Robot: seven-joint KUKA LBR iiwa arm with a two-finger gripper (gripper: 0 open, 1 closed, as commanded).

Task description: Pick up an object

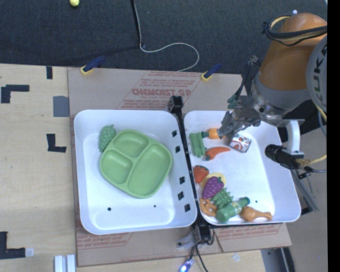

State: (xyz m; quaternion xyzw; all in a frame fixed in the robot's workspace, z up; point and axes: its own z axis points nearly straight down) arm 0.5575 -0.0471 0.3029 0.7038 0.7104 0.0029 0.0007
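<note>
Grey two-finger gripper (pixel 231 130) hovered over right white bin (pixel 276 186), just beside small red-and-white can (pixel 240 143). Couldn't tell its grip state. Green divided plastic plate (pixel 136 163) sat in left white bin (pixel 90 159).

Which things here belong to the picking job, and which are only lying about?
Job: pincer; small can; orange pepper; green beans; purple grapes.
Lying about: green divided plate; green grapes; yellow ball; cable.
</note>
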